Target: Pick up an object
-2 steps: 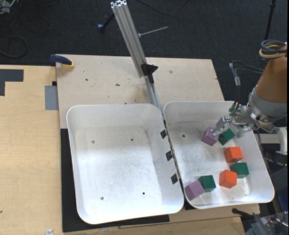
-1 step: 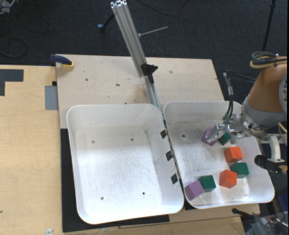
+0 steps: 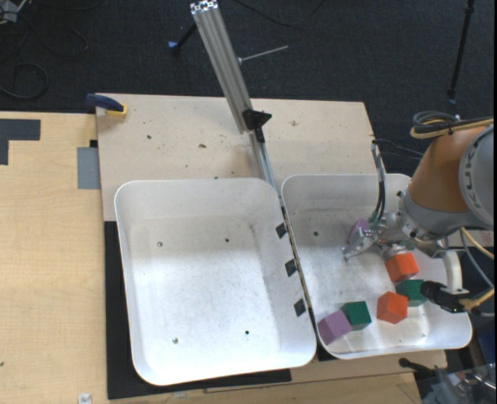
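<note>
My gripper (image 3: 357, 241) hangs low in the right bin (image 3: 332, 194), near its middle, with the grey and orange arm (image 3: 446, 175) coming in from the right. An orange block (image 3: 402, 266) lies just right of and below the gripper, close to it but apart. Nearer the front lie a red-orange block (image 3: 392, 307), a dark green block (image 3: 414, 291), a green cube (image 3: 357, 313) and a purple block (image 3: 334, 325). A small purplish patch shows at the gripper's tip; I cannot tell what it is.
The left bin (image 3: 139, 225) lies beside the right one, with black clips (image 3: 289, 267) along the shared wall. A slanted aluminium bar (image 3: 227, 66) rises behind the bins. Cables hang at the right bin's far edge.
</note>
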You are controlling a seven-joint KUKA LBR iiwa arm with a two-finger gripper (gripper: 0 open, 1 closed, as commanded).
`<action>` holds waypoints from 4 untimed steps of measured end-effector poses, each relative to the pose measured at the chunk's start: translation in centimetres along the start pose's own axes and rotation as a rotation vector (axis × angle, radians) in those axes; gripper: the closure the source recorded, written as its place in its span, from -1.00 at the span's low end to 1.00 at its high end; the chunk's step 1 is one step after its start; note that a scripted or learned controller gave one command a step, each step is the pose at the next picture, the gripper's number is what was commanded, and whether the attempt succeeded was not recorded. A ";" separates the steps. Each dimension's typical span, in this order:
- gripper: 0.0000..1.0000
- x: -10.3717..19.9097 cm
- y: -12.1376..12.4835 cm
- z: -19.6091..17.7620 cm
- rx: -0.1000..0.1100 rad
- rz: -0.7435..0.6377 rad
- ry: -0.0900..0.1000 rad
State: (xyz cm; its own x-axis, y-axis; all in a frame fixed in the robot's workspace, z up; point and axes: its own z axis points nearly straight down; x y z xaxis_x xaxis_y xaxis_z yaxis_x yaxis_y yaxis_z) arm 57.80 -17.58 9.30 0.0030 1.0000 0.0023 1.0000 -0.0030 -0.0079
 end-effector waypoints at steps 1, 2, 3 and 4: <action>1.00 -0.2 0.1 -1.3 -0.004 0.007 -0.001; 1.00 -0.6 -0.2 -7.6 -0.011 0.008 -0.003; 1.00 -0.7 -0.2 -11.2 -0.010 0.000 -0.003; 1.00 5.4 -0.6 -11.9 -0.005 -0.008 0.001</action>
State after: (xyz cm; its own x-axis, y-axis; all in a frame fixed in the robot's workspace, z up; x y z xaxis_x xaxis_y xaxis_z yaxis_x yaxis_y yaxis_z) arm 57.27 -12.20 21.18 -0.0050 1.0000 0.0037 1.0000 0.0050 -0.0028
